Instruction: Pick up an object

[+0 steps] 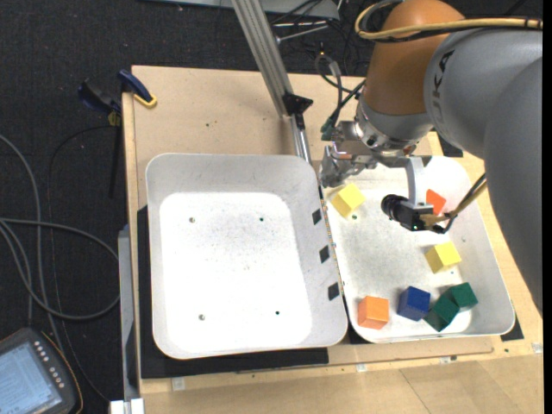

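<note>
My gripper (335, 172) hangs over the far left corner of the right bin (503, 304), close to the wall it shares with the left bin. A yellow block (348, 201) sits tilted just below and in front of the gripper, very near it; whether they touch is unclear. More blocks lie in the right bin: an orange-red one (435, 202) partly hidden behind the wrist, a second yellow one (443, 256), an orange one (373, 311), a blue one (414, 303) and two green ones (462, 295) (442, 314) along the near side.
The left bin (155, 231) stands beside the right one, their walls touching. A metal pole (263, 46) slants over the bench to the bins' far edge. A blue and yellow clamp (129, 89) grips the bench's far left corner.
</note>
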### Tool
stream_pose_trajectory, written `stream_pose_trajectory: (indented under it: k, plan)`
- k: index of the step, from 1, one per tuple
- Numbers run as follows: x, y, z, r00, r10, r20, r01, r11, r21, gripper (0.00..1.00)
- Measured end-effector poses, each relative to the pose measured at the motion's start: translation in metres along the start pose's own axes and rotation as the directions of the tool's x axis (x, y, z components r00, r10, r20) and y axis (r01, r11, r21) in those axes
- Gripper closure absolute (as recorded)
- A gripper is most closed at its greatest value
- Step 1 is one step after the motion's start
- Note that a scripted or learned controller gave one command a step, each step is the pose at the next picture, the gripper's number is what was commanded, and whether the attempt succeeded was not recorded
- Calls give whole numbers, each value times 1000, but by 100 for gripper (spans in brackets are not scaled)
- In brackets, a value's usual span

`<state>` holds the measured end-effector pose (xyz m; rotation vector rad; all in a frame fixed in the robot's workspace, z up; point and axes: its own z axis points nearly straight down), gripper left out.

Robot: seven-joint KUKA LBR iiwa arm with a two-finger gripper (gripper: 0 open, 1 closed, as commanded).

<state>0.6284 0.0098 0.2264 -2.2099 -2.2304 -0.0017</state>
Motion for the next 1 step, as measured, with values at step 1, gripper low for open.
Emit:
stream_pose_trajectory:
  k: [1]
  plan:
    - [56,-8,-13,1000,0,0,0,1000,-2,100]
